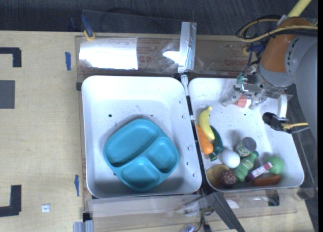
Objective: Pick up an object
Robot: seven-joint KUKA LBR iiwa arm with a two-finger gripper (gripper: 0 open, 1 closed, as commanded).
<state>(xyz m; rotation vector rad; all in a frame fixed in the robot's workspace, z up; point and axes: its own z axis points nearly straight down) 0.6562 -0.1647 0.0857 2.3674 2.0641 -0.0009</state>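
A: Objects?
B: Pile in the right shallow white bin (pixel 290 147), near corner: yellow plastic banana (pixel 205 118) touching an orange plastic carrot (pixel 204 141), white egg-shaped ball (pixel 231 159), grey-lidded small can (pixel 247 146), green toy bottle (pixel 247 167), dark red round fruit (pixel 228 177), other bits hard to tell.

A: Hand?
B: Hand (pixel 244 94) at the bin's far side, well apart from the pile. Something pinkish at it, too blurry. Fingers: cannot tell.

A: Rest?
B: Left shallow white bin (pixel 96 125) holds a blue three-compartment plastic plate (pixel 141 153). Both on the wooden tabletop (pixel 38 125).
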